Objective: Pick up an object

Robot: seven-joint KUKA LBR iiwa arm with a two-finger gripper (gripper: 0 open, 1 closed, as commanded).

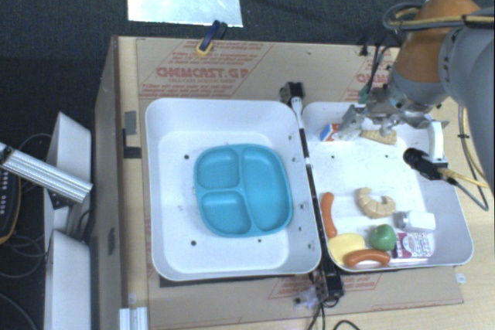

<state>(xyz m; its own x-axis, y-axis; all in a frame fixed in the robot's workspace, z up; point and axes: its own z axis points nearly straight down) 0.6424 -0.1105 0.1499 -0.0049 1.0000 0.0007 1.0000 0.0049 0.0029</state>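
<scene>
Gripper (pixel 370 122) hovers at the far wall of the right bin (pixel 456 243), fingers splayed astride a tan pastry (pixel 380 136), so closing off-centre may pinch only an edge and drop it

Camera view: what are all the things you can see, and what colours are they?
Bins: two, white, side by side on the bench.
Divided plate: one, blue, in the left bin.
Hot dog: one, orange-red, right bin beside the divider.
Croissant: one, tan, middle of right bin.
Green fruit: one, near the right bin's front edge.
Yellow food piece: one, beside the green fruit.
Carton: one, white and red, front right corner.
Pastry: one, tan, back of right bin under the arm.
Arm: one, grey and orange, over the right bin's back.
</scene>
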